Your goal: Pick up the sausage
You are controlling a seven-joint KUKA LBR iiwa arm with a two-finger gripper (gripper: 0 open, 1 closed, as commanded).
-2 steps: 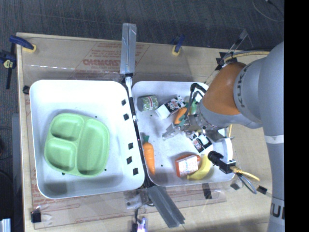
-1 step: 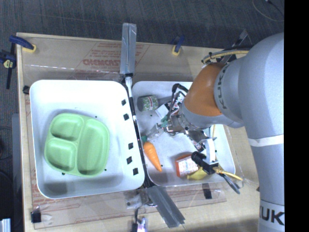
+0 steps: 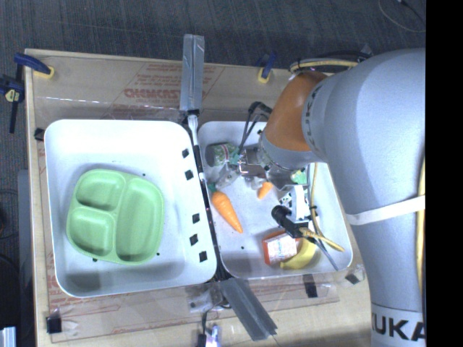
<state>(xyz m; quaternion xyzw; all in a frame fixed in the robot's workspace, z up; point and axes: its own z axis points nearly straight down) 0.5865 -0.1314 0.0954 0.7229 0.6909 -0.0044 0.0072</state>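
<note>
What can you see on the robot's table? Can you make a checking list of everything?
Surface: wooden bench bearing a left bin and a right bin, both white, side by side.
Job's things: sausage: cannot tell which item it is.
Clutter: green divided plate in the left bin; carrot, banana, small orange-and-white packet and a small orange piece in the right bin.
Grippers: gripper low over the right bin's far end; fingers too unclear to judge.
Cables: black cables along the wrist.
Surroundings: blue clamps on the bench edge; dark floor.
</note>
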